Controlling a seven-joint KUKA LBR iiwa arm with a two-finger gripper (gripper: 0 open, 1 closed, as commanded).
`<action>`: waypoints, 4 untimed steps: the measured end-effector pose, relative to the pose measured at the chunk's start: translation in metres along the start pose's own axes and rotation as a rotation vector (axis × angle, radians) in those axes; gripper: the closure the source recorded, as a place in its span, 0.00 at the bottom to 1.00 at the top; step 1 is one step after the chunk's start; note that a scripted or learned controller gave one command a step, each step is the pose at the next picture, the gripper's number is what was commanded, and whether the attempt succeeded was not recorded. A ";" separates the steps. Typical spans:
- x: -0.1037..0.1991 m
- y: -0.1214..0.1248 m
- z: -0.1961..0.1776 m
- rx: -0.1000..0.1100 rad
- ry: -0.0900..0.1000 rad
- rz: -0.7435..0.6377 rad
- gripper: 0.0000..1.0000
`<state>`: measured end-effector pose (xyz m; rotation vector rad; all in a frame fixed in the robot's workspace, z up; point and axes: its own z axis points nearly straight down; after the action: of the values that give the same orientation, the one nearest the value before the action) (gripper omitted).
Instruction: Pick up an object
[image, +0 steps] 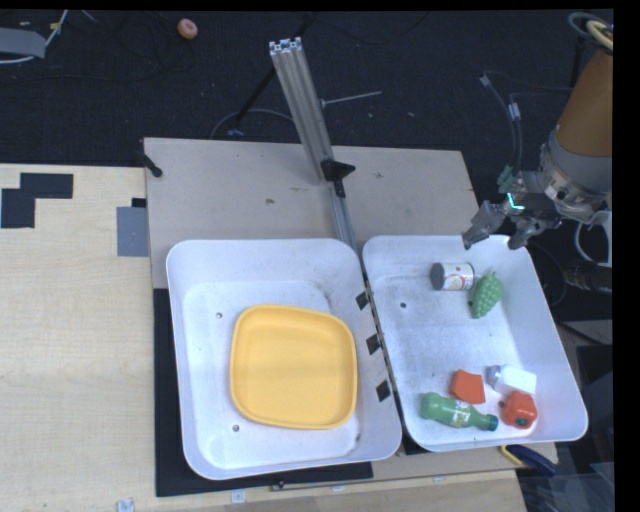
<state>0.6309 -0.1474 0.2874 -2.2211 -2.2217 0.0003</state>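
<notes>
Yellow plate (293, 366) in left bin (190, 270); right bin (560, 340) has can (453, 276), green grapes (486, 295), bottle (457, 411). My gripper (497, 229) open, empty, above the far rim.

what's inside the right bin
The right bin holds a small can, green grapes, a green bottle, an orange block and a white-capped orange container. Anything beneath them is covered.

- Both white bins (200, 300) look like smooth matt plastic.
- The yellow plate (294, 366) is smooth plastic with a soft sheen.
- The green bottle (457, 412) by the right bin's near edge looks glossy.
- The counter (70, 330) is pale, matt wood-grain board.
- The slanted rail (305, 105) is ribbed bare metal.
</notes>
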 end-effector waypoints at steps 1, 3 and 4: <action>0.000 0.000 0.000 0.000 0.000 0.000 0.00; 0.005 -0.005 0.102 0.005 0.001 0.000 0.00; 0.014 -0.007 0.160 0.005 0.001 0.000 0.00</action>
<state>0.6241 -0.1334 0.1275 -2.2184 -2.2182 0.0049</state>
